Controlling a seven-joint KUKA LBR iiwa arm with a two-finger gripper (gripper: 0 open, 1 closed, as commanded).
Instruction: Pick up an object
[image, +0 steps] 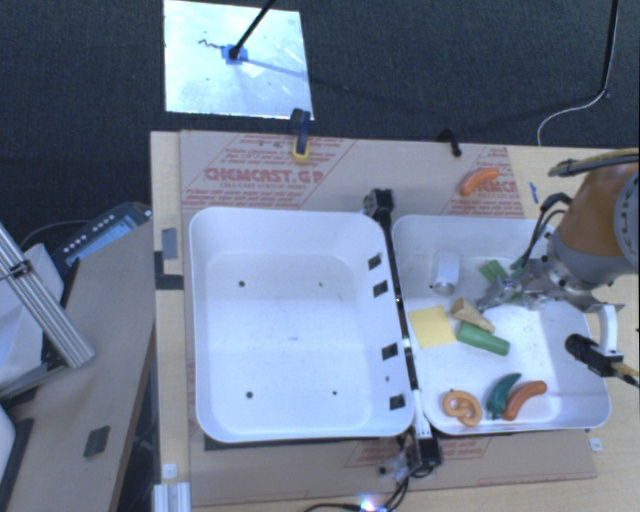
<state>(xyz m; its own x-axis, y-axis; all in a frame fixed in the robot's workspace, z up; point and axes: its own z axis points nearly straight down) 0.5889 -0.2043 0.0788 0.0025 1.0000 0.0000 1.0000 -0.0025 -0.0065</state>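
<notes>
We observed the gripper (503, 292) low over the right bin (580, 405), just right of a tan wedge (470, 314) and a green cylinder (483, 340). We could not tell its state. A yellow square (432, 326), a white cylinder (445, 270), a pretzel (461, 407) and an orange sausage (525, 398) also lay in that bin.

Two shallow white plastic bins, the left bin (290, 330) and the right bin (575, 405), look smooth with a soft sheen. The brown cardboard sheet (270, 170) under them is matt, printed in red. The shiny silvery foil-like square (238, 60) gleams against dark, rough-looking carpet (80, 90). The yellow flat square piece (432, 326) looks matt.
</notes>
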